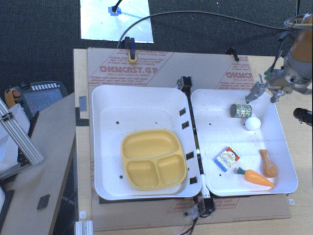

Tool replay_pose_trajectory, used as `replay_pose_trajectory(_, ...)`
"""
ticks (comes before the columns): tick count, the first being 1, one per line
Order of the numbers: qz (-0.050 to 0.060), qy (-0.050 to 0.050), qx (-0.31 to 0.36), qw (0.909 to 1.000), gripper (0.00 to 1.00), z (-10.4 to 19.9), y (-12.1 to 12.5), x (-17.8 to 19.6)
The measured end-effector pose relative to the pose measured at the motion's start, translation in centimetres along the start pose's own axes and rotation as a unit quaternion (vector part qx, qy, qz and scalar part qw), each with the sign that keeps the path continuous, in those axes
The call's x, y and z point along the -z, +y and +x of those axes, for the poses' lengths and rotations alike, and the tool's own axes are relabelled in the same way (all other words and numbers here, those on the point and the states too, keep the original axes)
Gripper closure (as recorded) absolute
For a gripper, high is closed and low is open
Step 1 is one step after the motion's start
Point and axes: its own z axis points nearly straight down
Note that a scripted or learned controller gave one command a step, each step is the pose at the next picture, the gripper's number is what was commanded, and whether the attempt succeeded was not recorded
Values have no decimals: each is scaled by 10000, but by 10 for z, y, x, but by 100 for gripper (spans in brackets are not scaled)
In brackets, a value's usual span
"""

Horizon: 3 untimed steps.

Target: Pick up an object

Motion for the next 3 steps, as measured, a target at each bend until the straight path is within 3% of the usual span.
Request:
replay_pose_trajectory(1,-64,-15,15,10000,0,1,3,9)
replay_pose_trajectory(3,-53,-11,28,10000,0,14,4,-79)
